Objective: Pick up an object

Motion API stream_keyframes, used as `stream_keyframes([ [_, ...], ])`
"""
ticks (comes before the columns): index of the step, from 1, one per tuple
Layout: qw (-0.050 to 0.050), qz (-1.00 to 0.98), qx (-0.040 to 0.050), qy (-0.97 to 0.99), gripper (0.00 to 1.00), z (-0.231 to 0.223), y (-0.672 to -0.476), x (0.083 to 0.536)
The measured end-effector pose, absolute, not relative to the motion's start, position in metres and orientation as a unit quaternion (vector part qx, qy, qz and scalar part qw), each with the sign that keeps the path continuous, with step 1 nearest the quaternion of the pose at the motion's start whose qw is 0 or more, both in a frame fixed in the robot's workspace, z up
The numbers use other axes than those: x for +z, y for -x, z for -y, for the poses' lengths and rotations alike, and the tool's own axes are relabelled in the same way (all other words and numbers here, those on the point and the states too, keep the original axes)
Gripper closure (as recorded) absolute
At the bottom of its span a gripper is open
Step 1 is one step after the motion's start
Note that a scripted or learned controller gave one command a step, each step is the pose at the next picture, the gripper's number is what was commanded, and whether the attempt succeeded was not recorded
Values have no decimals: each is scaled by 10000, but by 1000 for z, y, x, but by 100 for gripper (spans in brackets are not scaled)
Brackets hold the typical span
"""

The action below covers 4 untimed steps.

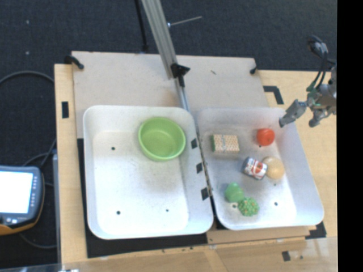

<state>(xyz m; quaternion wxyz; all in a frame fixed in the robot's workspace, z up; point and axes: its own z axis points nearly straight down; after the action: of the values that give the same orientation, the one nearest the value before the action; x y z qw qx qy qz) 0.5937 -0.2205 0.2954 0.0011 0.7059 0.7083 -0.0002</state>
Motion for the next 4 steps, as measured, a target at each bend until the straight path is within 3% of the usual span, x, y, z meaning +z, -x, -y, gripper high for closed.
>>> stream_keyframes([
  [1,12,-7084,-5,-7058,0,221,-594,295],
  [4,2,-7065,-18,-7077,0,221,-597,125],
])
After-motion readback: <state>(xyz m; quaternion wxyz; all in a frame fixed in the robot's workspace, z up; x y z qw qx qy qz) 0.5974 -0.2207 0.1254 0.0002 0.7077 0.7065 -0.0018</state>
